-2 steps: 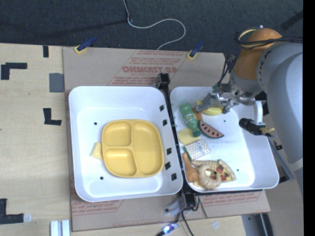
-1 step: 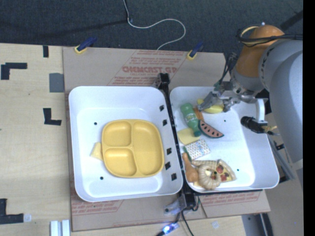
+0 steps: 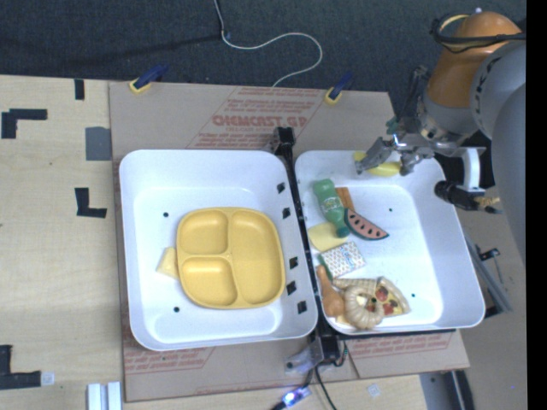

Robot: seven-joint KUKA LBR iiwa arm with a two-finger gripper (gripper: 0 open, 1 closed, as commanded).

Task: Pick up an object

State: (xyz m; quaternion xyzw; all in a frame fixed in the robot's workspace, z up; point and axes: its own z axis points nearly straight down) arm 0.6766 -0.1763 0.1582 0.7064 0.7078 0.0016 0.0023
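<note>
Red print on the cardboard sheet (image 3: 256, 114) under the two bins reads partly "CHEMCAST". The gripper (image 3: 389, 155) hovers over the right bin's (image 3: 444, 254) far edge, fingers spread, with a yellow piece (image 3: 386, 170) just below; whether it grips it is unclear. A watermelon slice (image 3: 366, 227) and green bottle (image 3: 329, 200) lie nearby. The left bin (image 3: 141, 186) holds a yellow divided plate (image 3: 231, 257).

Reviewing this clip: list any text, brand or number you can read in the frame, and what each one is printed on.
"CHEMCAST GP", red print, blurred: on the cardboard sheet under the two bins.
Smaller red lines around it: too blurred to read.
Red print on the cardboard's front edge: unreadable.
Nothing readable on the yellow divided plate or the toys.
</note>
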